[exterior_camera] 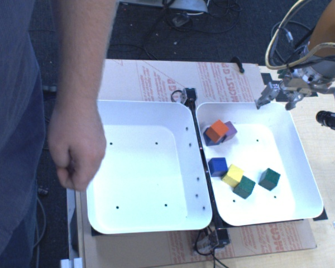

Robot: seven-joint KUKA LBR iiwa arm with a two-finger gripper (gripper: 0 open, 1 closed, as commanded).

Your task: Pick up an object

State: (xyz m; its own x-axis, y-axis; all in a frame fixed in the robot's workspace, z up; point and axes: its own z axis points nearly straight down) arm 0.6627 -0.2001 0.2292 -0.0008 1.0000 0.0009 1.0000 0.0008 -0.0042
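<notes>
The right bin (301, 166) holds several small blocks. An orange block (215, 131) leans on a purple one (229, 129) near the bin's back left. Further forward lie a blue block (217, 166), a yellow block (233, 175) and two green blocks (245, 187) (269, 178). My gripper (276, 100) hangs above the bin's far right corner, away from every block. Its two fingers are spread apart and nothing sits between them.
The left bin (109, 149) sits beside the right one, with a black divider (201, 149) between them. A person's arm and fist (78, 149) hang over the left bin's left edge. Cables (290, 27) loop above the wrist at top right.
</notes>
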